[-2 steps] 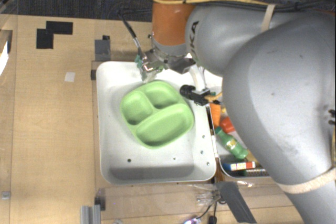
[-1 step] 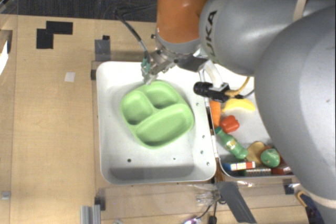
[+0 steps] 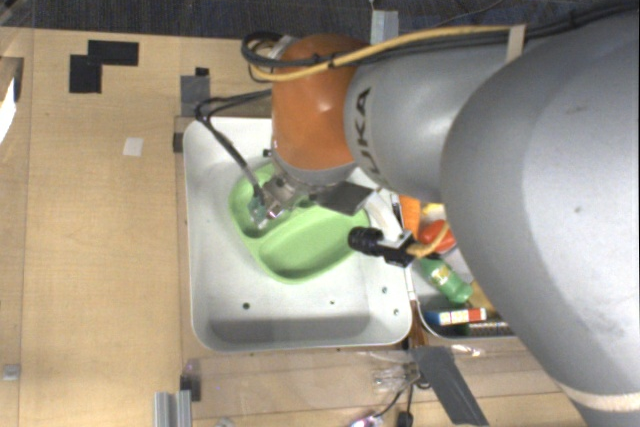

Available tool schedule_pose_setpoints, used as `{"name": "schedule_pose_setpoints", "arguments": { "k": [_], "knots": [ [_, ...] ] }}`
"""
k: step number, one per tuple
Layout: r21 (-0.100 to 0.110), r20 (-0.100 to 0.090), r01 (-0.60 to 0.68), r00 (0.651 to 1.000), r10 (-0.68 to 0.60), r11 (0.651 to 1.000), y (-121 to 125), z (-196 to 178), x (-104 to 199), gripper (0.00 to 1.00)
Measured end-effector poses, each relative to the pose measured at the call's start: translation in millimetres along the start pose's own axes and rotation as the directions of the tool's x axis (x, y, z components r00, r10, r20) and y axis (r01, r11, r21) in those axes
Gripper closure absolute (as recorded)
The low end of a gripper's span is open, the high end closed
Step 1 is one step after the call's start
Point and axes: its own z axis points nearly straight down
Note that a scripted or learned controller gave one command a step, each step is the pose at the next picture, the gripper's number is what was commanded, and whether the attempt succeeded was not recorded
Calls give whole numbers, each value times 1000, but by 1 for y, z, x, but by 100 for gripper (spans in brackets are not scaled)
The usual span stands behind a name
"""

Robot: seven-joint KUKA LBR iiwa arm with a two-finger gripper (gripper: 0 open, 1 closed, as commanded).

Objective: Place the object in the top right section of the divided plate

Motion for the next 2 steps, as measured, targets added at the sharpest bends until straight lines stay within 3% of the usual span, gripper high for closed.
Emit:
{"name": "schedule_pose_setpoints", "arguments": {
  "k": [1, 2],
  "knots": [
    [-5, 2, 57, 998, -57, 998, 49, -25, -16, 100],
    [-3, 2, 229, 973, -229, 973, -62, -64, 46, 100]
  ]
}}
